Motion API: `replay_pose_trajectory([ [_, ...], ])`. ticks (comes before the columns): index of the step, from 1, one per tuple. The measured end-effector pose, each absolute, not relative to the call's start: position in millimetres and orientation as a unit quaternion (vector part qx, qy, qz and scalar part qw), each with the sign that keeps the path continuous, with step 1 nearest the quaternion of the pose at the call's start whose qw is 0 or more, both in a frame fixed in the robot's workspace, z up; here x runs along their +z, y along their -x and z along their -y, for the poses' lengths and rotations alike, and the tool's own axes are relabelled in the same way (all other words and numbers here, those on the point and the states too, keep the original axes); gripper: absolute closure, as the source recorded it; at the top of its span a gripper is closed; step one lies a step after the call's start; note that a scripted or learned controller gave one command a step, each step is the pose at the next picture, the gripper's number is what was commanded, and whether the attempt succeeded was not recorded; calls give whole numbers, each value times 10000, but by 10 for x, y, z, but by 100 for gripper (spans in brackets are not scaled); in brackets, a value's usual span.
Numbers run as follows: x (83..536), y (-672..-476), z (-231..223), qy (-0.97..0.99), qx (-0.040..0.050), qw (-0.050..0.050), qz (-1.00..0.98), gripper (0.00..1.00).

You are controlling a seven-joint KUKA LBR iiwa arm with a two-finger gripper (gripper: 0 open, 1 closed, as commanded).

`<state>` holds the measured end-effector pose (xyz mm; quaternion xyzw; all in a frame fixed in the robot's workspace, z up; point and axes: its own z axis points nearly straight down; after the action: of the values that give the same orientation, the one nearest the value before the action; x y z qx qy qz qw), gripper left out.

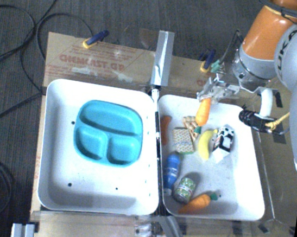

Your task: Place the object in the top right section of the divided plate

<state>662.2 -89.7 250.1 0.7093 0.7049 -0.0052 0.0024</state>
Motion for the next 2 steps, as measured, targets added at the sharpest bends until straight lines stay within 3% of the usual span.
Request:
replay_pose_trajectory([
  [1, 1989, -6044, 203, -6371, -10, -14, -7708, 100],
  [2, 2072, -5560, -397, -4416, 4, -14, -8972, 100],
])
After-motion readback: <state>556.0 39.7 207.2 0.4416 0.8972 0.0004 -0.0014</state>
